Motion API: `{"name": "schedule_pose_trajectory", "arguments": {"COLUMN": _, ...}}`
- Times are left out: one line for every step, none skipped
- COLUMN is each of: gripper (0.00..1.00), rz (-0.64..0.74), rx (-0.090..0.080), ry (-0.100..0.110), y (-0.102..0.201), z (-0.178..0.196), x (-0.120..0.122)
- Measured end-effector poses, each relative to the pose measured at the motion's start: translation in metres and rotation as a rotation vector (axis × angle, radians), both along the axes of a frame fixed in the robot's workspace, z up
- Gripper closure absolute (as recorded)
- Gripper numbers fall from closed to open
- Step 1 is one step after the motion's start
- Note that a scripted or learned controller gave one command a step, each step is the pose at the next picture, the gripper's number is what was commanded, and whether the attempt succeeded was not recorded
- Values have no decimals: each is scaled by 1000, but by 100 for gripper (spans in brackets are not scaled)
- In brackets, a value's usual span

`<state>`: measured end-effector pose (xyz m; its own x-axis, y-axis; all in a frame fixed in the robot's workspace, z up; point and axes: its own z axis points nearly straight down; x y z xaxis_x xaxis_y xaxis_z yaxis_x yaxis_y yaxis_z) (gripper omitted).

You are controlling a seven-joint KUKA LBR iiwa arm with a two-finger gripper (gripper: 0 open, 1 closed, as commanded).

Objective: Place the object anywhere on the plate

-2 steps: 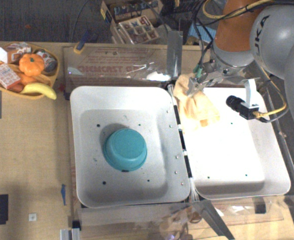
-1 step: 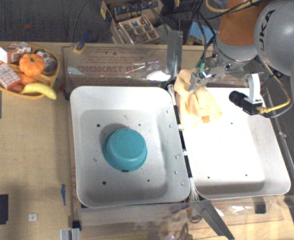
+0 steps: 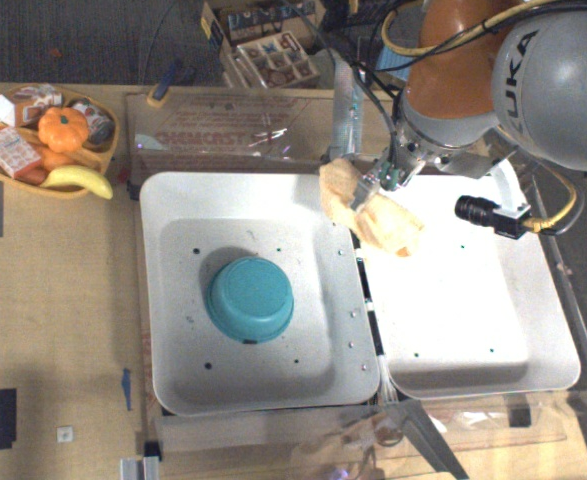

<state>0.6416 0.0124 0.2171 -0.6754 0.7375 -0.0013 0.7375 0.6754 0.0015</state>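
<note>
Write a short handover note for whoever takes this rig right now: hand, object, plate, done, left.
Hand: over the seam between the two bins, at their far edge; whether it is open or shut cannot be told from the view.
Object: a pale yellow floppy piece lies or hangs right under the hand, across the inner rim of the right bin. A firm grip is not visible.
Plate: the teal plate sits in the middle of the left bin, nothing on it.
Done: hand has reached the object.
Left: carry the piece over to the plate and release it there.
</note>
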Motion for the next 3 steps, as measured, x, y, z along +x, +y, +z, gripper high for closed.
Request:
{"name": "schedule_pose_trajectory", "arguments": {"gripper": 100, "rz": 398, "rx": 0, "ry": -2, "y": 53, "z": 5, "x": -26}}
{"name": "schedule_pose_trajectory", "arguments": {"gripper": 100, "rz": 798, "rx": 0, "ry": -3, "y": 103, "z": 11, "x": -57}}
{"name": "schedule_pose_trajectory", "arguments": {"gripper": 100, "rz": 831, "rx": 0, "ry": -2, "y": 145, "z": 10, "x": -86}}
